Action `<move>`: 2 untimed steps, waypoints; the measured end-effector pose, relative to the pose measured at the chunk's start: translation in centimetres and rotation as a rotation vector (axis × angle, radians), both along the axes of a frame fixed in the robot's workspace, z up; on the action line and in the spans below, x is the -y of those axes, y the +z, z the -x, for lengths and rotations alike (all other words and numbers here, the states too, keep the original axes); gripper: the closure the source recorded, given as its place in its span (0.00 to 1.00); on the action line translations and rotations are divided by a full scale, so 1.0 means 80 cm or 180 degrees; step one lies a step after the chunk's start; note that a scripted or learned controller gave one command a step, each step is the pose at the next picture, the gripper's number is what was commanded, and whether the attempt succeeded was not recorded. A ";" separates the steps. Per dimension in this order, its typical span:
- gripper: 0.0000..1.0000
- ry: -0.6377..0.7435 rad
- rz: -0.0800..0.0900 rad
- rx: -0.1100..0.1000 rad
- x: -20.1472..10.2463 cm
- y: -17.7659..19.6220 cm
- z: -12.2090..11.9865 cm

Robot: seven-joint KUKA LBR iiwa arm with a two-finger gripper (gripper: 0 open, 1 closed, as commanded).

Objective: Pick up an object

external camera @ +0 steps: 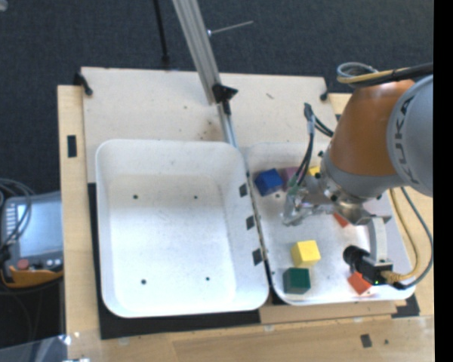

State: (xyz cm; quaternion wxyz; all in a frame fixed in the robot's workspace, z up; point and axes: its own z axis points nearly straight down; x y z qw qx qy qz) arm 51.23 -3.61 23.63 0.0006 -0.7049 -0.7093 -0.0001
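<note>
The right bin (334,299) holds a blue cube (268,181) at its far left, a yellow cube (306,253) in the middle and a green cube (296,280) near the front wall. A red block (359,283) lies at the front right. A small orange piece (341,219) peeks out beside the wrist. My gripper (294,208) hangs low over the bin floor, between the blue cube and the yellow cube, a little right of the blue one. No object is visibly in its grasp. The orange-banded wrist hides the bin's far right part.
The left bin (174,225) sits beside the right one, and their walls meet in a ridge (255,225). A slanted aluminium post (200,44) rises from the bench behind the bins. Cables (408,232) loop along the right bin's right side.
</note>
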 end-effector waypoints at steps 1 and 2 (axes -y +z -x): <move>1.00 0.0002 0.0000 -0.0006 -0.067 -0.013 -0.005; 1.00 0.0009 -0.0005 0.0004 -0.138 0.002 -0.011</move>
